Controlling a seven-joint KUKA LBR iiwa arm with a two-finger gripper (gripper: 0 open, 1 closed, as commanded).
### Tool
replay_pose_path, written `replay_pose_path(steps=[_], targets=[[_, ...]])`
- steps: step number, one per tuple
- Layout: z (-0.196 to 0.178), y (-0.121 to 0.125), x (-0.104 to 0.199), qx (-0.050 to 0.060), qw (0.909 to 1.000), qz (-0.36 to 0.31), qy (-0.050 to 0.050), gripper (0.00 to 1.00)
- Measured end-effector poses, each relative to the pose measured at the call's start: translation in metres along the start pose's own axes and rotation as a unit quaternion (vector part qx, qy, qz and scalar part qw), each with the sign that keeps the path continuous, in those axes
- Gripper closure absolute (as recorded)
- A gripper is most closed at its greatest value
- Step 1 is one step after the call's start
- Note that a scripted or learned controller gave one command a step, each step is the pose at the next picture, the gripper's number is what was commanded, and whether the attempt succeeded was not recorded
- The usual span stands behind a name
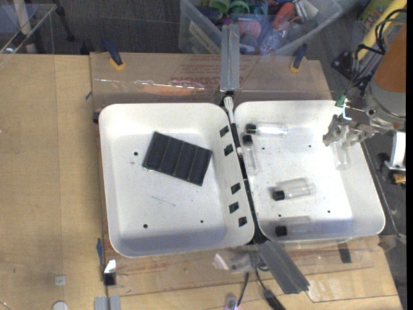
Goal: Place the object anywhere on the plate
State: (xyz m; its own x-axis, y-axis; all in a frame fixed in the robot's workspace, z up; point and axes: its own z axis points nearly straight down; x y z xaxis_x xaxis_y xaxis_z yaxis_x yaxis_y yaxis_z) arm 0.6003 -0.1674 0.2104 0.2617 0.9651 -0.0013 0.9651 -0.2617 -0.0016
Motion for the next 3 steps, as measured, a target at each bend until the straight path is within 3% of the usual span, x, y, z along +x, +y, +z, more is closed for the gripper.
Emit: replay_pose_path(steps=[1,2,3], targets=[[-0.071,-0.09,-0.04,0.001,0.9998,0.021,0.001,1.0],[-0.108,-0.105,-0.076,-0.001,1.0,-0.005,0.0,1.0],[-0.078,-0.104,-0.078,0.001,0.9998,-0.022,0.001,1.0]])
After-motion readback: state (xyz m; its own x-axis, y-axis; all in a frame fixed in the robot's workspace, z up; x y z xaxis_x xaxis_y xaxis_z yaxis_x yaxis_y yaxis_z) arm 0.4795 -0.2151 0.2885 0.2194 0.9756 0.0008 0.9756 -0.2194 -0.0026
